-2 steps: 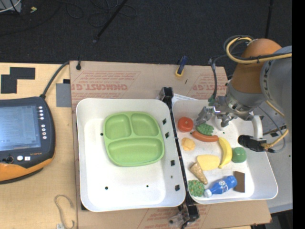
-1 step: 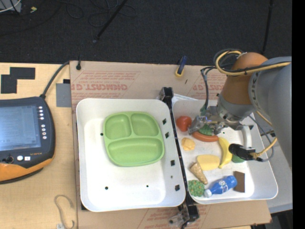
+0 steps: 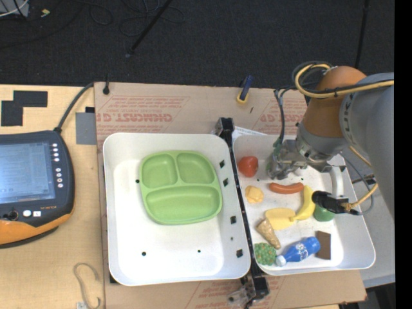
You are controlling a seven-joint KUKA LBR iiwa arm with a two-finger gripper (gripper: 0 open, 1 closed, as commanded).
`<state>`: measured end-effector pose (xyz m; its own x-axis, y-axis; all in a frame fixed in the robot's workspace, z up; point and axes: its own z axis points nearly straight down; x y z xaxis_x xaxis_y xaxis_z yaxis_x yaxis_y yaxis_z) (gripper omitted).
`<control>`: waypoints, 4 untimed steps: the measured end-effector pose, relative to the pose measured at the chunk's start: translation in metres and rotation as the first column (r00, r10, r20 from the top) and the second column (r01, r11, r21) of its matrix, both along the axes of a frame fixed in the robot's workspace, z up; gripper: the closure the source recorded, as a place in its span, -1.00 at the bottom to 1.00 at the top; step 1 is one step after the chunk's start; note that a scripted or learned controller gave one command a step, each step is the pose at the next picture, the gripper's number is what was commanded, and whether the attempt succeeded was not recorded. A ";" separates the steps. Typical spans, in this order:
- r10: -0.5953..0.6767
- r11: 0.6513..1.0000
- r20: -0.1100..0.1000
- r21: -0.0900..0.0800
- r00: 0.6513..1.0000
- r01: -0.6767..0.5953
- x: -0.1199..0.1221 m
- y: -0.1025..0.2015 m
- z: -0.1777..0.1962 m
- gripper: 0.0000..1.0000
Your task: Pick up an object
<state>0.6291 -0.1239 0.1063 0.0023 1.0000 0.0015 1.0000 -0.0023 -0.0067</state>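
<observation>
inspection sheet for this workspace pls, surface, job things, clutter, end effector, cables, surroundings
surface: cardboard-covered bench bearing two white bins, left bin and right bin, side by side.
job's things: right bin holds a tomato, sausage, banana, blue bottle, brown block, cone and other small toy foods.
clutter: green divided plate in the left bin.
end effector: end effector low over the right bin's back part, near the tomato and sausage; nothing seen held.
cables: yellow and black loops at the wrist; black leads across the dark floor.
surroundings: teach pendant at left; blue and yellow clip at the bench's back edge.
</observation>
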 end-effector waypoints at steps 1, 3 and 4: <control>-0.002 1.000 0.008 -0.002 1.000 0.002 -0.006 -0.006 0.047 1.00; 0.002 1.000 0.007 -0.001 1.000 -0.002 0.001 -0.005 0.122 1.00; -0.001 1.000 0.001 0.000 1.000 0.001 -0.051 0.014 0.128 1.00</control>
<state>0.5783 -0.1100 0.2343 0.0029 1.0000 0.0016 1.0000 -0.0029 -0.0057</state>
